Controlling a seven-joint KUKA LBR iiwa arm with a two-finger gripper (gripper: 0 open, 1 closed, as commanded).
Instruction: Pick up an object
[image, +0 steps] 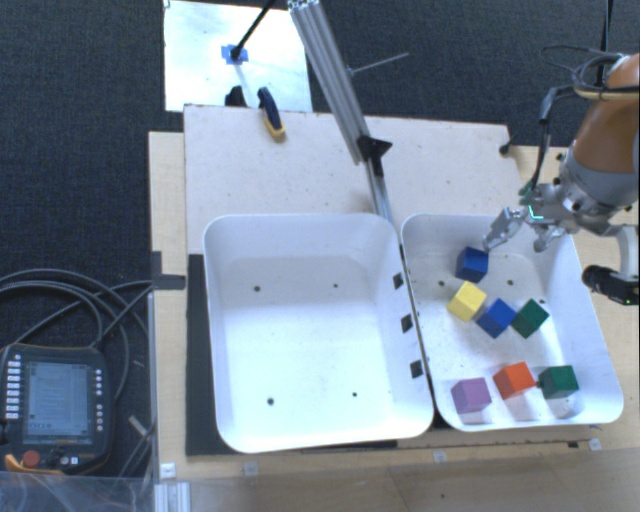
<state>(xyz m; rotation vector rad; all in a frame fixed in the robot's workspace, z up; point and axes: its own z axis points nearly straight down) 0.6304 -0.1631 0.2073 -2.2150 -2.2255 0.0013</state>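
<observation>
At the near left corner a teach pendant (55, 405) lies on dark carpet (70, 150), its black cables (70, 290) looping toward the surface (450, 160), a pale speckled board on a wooden bench. Two white bins sit side by side on the surface: the left bin (225, 260) is large, and the right bin (590, 330) holds seven cubes. Nearest the camera in the right bin are a purple cube (471, 394), an orange cube (514, 379) and a dark green cube (559, 381), in a rough row along the near wall, the orange one just beside the green. Further in, a yellow cube (466, 300), a blue cube (496, 317) and a second green cube (530, 318) lie close together, the blue touching or almost touching its two neighbours. Beyond them a second blue cube (472, 264) sits apart near the far wall. The cubes have no long axis; most are turned so a corner, not a face, points toward the camera. The gripper (522, 229) hangs over the far edge of the right bin, just beside the far blue cube, its fingers apart with nothing between them. The grey arm with its orange band (610, 130) comes in from the right. Farther back, a metal pole (335, 85) slants across the surface, and a yellow-and-blue tool (270, 110) lies at its far edge by a pale sheet (200, 50) on the carpet.
</observation>
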